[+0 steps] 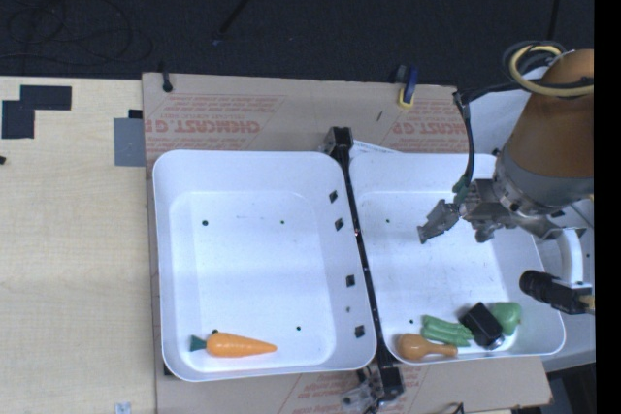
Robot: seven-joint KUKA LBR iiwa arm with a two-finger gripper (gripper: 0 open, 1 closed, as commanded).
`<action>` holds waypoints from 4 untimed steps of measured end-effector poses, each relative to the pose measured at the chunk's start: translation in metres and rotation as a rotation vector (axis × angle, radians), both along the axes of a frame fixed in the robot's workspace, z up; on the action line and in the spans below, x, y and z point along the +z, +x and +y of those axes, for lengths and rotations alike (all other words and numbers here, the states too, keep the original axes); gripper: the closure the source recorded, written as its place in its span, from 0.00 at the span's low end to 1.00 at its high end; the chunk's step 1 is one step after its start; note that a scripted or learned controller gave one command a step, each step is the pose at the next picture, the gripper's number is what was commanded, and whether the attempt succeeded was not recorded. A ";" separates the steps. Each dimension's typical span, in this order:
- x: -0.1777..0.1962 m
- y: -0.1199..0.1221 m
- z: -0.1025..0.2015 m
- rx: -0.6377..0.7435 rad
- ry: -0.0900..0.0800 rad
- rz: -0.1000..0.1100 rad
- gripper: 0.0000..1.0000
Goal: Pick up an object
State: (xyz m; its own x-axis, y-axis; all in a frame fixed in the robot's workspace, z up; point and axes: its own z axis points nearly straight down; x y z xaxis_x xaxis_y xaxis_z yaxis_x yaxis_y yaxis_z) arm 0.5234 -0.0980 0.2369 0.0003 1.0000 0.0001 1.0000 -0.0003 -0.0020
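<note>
A pale wooden bench [68, 247] bears cardboard [281, 111] under two white bins [175, 199].

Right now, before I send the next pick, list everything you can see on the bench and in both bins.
white bins: two, side by side on cardboard.
toy carrot: one, orange with green top, left bin, front edge.
green toy vegetable: one, right bin, front.
black object: one, right bin, lying over the green pieces.
light green piece: one, right bin, beside the black object.
tan pear-shaped toy: one, right bin, front edge.
blue clip: one, cardboard's back edge.
arm: grey and orange, from the right.
gripper: over the right bin, apart from the objects.
</note>
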 end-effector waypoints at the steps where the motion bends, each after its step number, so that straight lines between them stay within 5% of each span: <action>1: -0.052 0.043 0.047 0.004 0.001 0.003 0.00; 2: -0.028 0.046 0.114 0.006 0.003 0.000 0.00; 3: -0.051 0.118 0.145 0.003 0.001 -0.002 0.00; 4: 0.101 0.122 0.079 -0.005 -0.003 -0.017 0.00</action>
